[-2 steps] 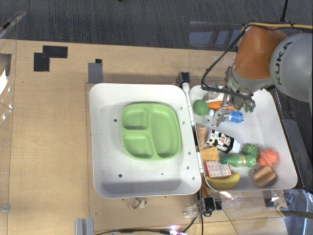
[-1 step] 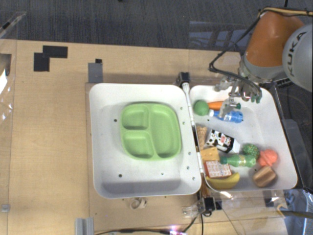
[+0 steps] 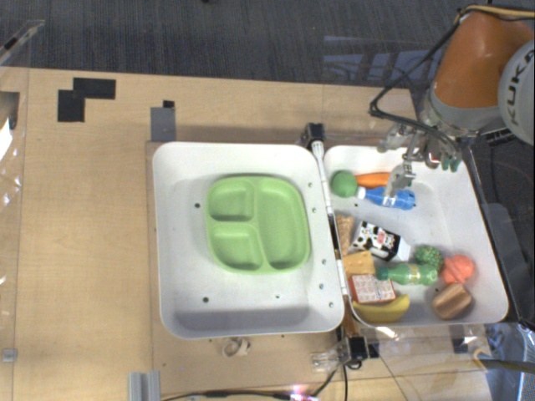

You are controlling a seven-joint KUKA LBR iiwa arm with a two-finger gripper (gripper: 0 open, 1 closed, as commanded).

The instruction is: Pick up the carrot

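Note:
The carrot, orange with a round green top, lies at the back left of the right bin, its green end toward the bins' shared wall. My gripper hangs just at the carrot's right, orange end, at the back of that bin. It also sits right above a small blue bottle that lies in front of the carrot. Nothing shows as lifted; the carrot rests on the bin floor.
The left bin holds a green divided plate. In the right bin's front half lie a black-and-white box, a green toy vegetable, a peach-coloured fruit, a brown loaf, a banana and a red-labelled pack.

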